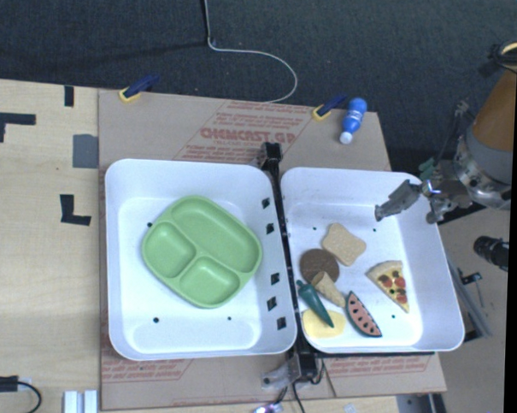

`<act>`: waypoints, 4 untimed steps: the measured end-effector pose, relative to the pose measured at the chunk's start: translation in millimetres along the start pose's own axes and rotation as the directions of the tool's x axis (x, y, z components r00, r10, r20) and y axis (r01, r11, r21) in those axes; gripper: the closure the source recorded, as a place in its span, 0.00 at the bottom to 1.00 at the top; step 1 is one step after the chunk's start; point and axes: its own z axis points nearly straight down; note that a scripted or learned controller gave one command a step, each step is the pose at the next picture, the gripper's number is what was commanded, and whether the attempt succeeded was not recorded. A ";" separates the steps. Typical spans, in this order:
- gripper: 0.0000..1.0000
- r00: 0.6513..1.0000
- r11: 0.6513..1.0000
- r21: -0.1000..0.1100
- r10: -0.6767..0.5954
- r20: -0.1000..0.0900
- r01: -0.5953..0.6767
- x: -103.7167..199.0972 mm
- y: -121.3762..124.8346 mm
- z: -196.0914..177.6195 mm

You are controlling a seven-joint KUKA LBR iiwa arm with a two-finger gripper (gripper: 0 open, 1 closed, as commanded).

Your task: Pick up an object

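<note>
Gripper [417, 198] poised at frame's upper right over right bin [436, 282], jaws spread wide, nothing held, prob. for descent onto bread [343, 244].

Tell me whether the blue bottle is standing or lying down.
Lying down. The bottle rests on its side on the cardboard behind the right bin, outside both bins, its white cap toward the bin.

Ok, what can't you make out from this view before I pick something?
- Gripper, camera view: whether it is open or shut, since it is small and dark.
- Arm: cut off by the right edge.
- Yellow piece: partly covered by the green toy, so its shape is unclear.
- Brown round item: overlapped by a tan piece, identity unclear.
</note>
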 end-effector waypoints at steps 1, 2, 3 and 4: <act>0.00 1.000 1.000 0.017 -0.003 -0.007 0.004 68.5 -46.1 129.4; 0.00 1.000 1.000 0.004 0.001 0.000 -0.001 53.1 -27.4 186.8; 0.00 1.000 1.000 -0.001 -0.003 0.000 0.003 65.7 10.7 196.0; 1.00 1.000 1.000 -0.008 0.000 0.002 0.000 64.2 11.6 183.0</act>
